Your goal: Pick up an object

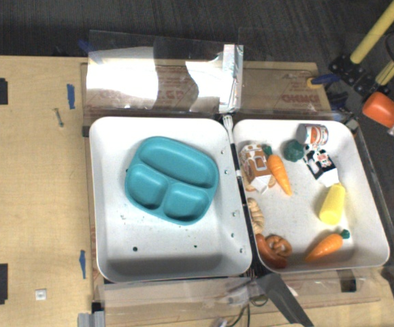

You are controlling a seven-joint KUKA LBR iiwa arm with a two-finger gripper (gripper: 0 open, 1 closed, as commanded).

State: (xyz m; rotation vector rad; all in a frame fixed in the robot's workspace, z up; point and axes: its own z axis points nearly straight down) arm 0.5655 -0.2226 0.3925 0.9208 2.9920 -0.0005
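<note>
Since the arm (386, 109) sits far off at the right edge of the camera view, with just its orange band and a bit of grey showing past the right bin's (368, 172) corner, the pick looks not yet begun — nothing is lifted, and every object lies on a bin floor. Whether the gripper is spread or closed, or has hold of anything, I cannot tell.

Left bin (108, 203): one teal tray (171, 178) with three compartments, lying flat near the middle.

Right bin — the crowded one. A carrot (279, 173) lies beside a small carton (254, 162) near the divider; a second carrot (327, 244) rests toward the front, with a yellow piece (332, 204) just behind it. A can (314, 135) sits in the back corner, a dark green lump (293, 151) beside it and a black-and-white toy (318, 161) just in front. A reddish-brown item (274, 246) lies at the front left.

By my judgement all of the task remains: choosing a target, reaching over it, descending, closing, lifting.
</note>
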